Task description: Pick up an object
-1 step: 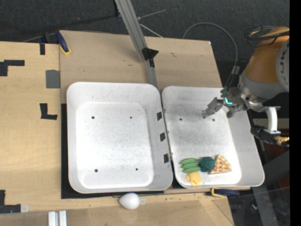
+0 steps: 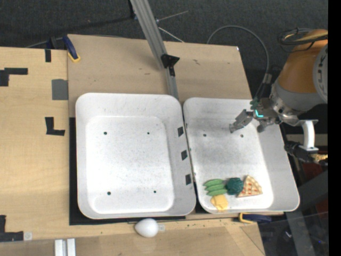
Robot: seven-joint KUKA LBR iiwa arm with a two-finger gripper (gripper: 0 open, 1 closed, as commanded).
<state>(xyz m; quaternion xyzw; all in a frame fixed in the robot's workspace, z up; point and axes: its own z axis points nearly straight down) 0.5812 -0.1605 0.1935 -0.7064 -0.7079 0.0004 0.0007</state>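
The grey arm with its orange band (image 2: 303, 63) enters from the right edge of the frame, and its end effector (image 2: 246, 120) hangs over the upper right part of the right bin (image 2: 213, 116), pointing toward the left. One dark finger (image 2: 238, 122) sticks out toward the bin floor, with nothing visible between the fingers; how wide they are spread cannot be told from this angle. The things to pick lie clustered in the lower part of the same bin, well apart from the end effector: a green ridged piece (image 2: 214, 185), a dark green lumpy piece (image 2: 234, 185) just right of it, a triangular orange wedge with a speckled pattern (image 2: 250, 187) at the right end of the cluster, and a yellow piece (image 2: 219, 201) just below the green one. They appear to touch or nearly touch one another. The left bin (image 2: 85, 111) sits beside the right one at frame centre. On the counter (image 2: 117, 63) below the left bin's lower edge rests a white egg-shaped object (image 2: 146, 228). A grey metal bar (image 2: 152, 28) slants down from the top of the frame to the seam between the bins.
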